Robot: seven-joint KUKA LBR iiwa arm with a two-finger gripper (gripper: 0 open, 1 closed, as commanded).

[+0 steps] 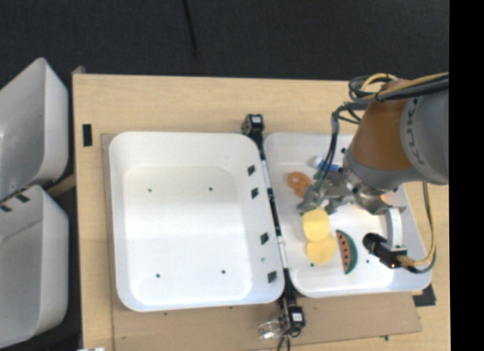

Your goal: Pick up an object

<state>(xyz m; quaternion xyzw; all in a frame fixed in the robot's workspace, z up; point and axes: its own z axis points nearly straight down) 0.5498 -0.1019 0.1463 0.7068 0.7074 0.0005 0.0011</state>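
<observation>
The right bin [302, 149] holds an orange rounded piece [298, 181], two pale yellow rounded pieces, one [316, 225] above the other [321, 251], and a watermelon slice [346, 251] with a green rind. My gripper [316, 200] hangs low over this bin, between the orange piece and the upper yellow piece. Its grey fingers point down and left, close to the upper yellow piece. I cannot make out anything held.
The left bin [136, 191] sits beside the right one, with a black divider rail [266, 206] between them. The arm's orange band [382, 141] covers the right bin's upper right part. White containers [30, 122] stand off the bench at left.
</observation>
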